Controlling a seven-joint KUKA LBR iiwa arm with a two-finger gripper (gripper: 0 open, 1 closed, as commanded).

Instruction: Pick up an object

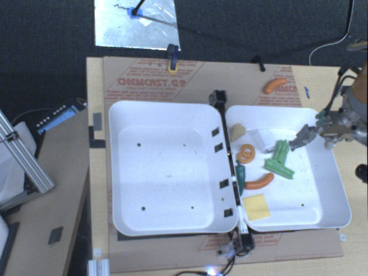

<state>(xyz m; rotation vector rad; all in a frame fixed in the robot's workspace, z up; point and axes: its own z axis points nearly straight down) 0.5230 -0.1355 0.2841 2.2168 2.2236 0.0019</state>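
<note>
yellow square (256, 206): flat in the near corner of the right bin (333, 171), close to the divider.
orange sausage (260, 181): just above the yellow square, long axis roughly left-right, its left end beside a dark green piece (240, 175) at the bin wall.
green bracket (280, 159): mid-bin, long axis running from upper right to lower left, with a cross foot at the lower end; likeliest target by nearness.
orange ring (246, 153): left of the bracket, apart from it.
beige lump (237, 132): far left corner of the right bin.
end effector (302, 138): low over the right bin, tips aimed left and down; fingers slightly parted, nothing between them.
key relation: the bracket lies just left of and below the tips, its upper end nearest them; judged, a short move down and left reaches it.
left bin (167, 165): white, left of the divider.
second sausage (275, 85): on the desk (195, 76) beyond the bins, outside both.
</note>
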